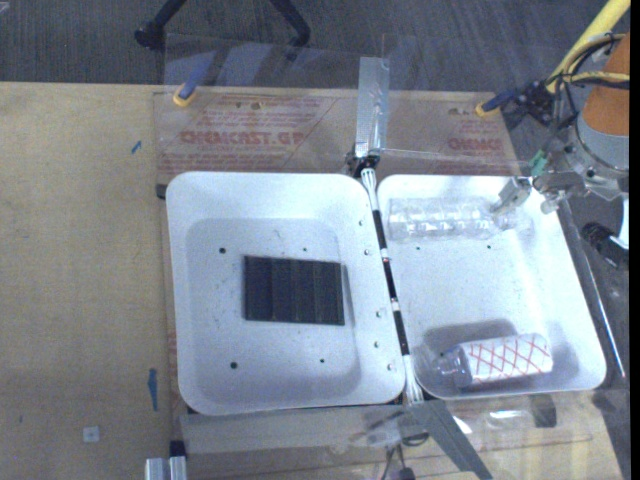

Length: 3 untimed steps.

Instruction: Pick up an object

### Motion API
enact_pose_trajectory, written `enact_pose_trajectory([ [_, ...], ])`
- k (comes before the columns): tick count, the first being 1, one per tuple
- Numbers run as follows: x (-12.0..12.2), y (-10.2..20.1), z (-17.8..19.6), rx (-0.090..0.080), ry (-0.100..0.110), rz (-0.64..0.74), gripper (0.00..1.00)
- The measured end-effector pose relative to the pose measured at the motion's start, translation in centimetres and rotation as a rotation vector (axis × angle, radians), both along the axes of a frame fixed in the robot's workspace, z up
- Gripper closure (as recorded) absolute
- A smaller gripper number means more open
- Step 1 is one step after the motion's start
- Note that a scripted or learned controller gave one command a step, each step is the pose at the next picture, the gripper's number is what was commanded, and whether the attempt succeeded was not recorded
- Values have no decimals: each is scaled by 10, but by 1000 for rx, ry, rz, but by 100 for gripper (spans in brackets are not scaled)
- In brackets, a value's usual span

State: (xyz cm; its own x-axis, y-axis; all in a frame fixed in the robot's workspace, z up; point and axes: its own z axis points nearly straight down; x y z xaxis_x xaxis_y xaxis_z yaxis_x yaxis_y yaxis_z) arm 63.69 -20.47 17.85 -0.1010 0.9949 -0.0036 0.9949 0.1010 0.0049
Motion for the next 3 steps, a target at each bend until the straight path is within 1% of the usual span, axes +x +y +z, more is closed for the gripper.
enact_pose_trajectory([
  [1,-85,19,-5,3,4,-5,0],
  [2,-106,50,-90,1,-4,99,0],
  [3,-84,47,-84,2,2,17,0],
])
